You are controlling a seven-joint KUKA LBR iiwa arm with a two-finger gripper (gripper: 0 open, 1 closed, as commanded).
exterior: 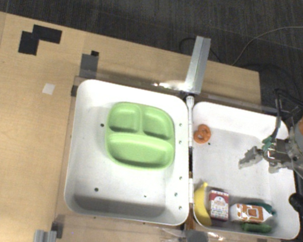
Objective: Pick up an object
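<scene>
Candidate objects: 5 loose items in the right bin (239, 118); the task names no particular one.
Orange piece: small round orange object (202, 133), alone near the right bin's far-left corner, just beside the wall shared with the left bin.
Near-edge row: banana (200, 204) at the near-left corner, curved along the left wall; red carton (217, 204) touching or just beside it; brown-and-white carton (249, 212) next along the near edge; green item (256, 227) tucked against that carton's near side, too small to identify.
Left bin: left bin (88, 135) holds 1 green divided plate (140, 134), 3 compartments, sitting toward the far half.
Gripper: gripper (249, 158) over the right bin's right-hand half, reaching in from the right edge, above bare white floor.
Gripper state: nothing visible between the fingers; whether they are spread or closed, cannot tell at this slant.
Clearance: gripper well apart from the orange piece and from the near-edge row; touching nothing.
Step in hand: judged as approach or search, arm over the bin with no pick made.
Next move calls for: choosing 1 target and travelling to it. The orange piece stands free but close to the wall, so 1 finger needs room there. The cartons crowd each other; a descent there risks pinching 2 things or nudging the banana.
Risk: closing on bare floor where it hangs now.
</scene>
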